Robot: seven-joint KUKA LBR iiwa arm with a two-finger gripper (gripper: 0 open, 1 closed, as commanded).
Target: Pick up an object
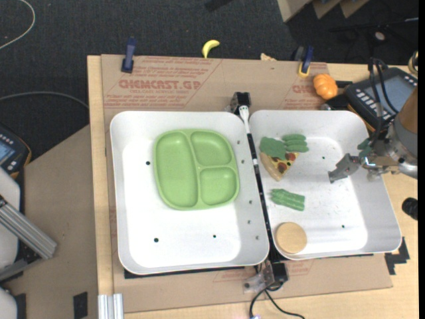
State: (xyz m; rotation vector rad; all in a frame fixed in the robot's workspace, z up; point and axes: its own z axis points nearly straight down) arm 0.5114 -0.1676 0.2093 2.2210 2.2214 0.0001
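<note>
The pincer (345, 168) hangs over the right-hand shallow white bin (372, 244), toward its right side, and from here I cannot tell how far it is parted; nothing shows in its grip. The grey arm (405, 145) comes in over that bin's right rim.

Candidates for picking all lie in the left half of this bin: a green ridged plastic piece (293, 142) near the top, touching a tan wedge with red and dark spots, like a toy pizza slice (277, 164), then a second green ridged piece (288, 199) lying alone below, and a round tan disc (291, 237) close to the bin's front rim. All 4 sit well apart from the pincer.

To do this step well, I'd go for the lone green piece: it has bare white floor all round it, so a straight drop with the fingers across its narrow width should close cleanly. The upper 2 touch each other and could be nudged together; the disc sits near the rim and looks flat, hard to grasp.

The left-hand white bin (133, 198) holds a light green 3-compartment plastic tray (176, 178). On the surface beyond lie a small orange object (325, 85) and a yellow banana-shaped toy (210, 47)
</note>
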